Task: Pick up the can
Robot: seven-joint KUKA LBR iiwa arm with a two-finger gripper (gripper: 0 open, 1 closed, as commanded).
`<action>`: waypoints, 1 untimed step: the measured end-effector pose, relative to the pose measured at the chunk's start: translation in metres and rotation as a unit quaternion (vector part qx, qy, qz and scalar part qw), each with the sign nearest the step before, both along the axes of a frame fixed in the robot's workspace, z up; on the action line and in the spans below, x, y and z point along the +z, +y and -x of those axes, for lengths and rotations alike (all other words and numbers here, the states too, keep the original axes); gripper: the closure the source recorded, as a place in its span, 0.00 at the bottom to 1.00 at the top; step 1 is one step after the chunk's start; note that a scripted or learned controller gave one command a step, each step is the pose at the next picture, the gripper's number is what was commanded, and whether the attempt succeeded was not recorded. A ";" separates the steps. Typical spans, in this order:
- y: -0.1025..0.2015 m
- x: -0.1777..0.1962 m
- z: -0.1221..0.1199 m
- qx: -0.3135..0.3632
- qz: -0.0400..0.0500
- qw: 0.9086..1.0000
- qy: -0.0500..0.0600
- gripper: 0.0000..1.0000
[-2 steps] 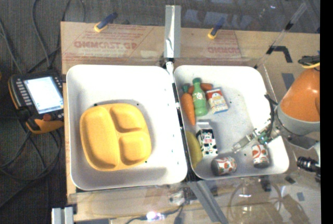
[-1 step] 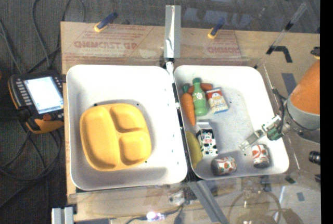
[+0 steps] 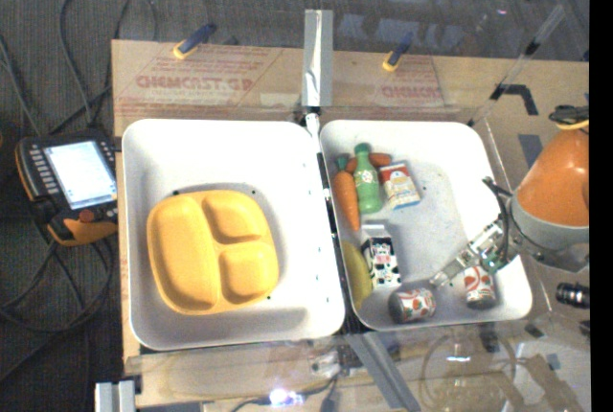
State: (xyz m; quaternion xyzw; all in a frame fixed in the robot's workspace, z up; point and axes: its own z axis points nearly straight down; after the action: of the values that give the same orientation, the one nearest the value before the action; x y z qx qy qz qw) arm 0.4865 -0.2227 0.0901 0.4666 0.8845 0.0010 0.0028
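Camera view: right bin (image 3: 498,172) holds cans (image 3: 413,305), carrot (image 3: 346,197); pincer (image 3: 466,259) state unclear.

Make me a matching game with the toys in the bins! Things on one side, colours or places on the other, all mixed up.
Things:
1. divided plate
2. carrot
3. green bottle
4. can

Places or colours:
A. lying on its side near the right bin's front edge
B. yellow, in the left bin
C. orange, by the right bin's left wall
D. between the carrot and a small carton

Pairs: 1-B, 2-C, 3-D, 4-A
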 end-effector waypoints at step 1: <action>0.002 0.011 -0.004 0.001 0.000 1.000 -0.006 1.00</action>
State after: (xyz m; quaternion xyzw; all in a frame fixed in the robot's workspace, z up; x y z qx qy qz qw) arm 0.4903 -0.2209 0.1009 0.4660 0.8847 0.0035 0.0077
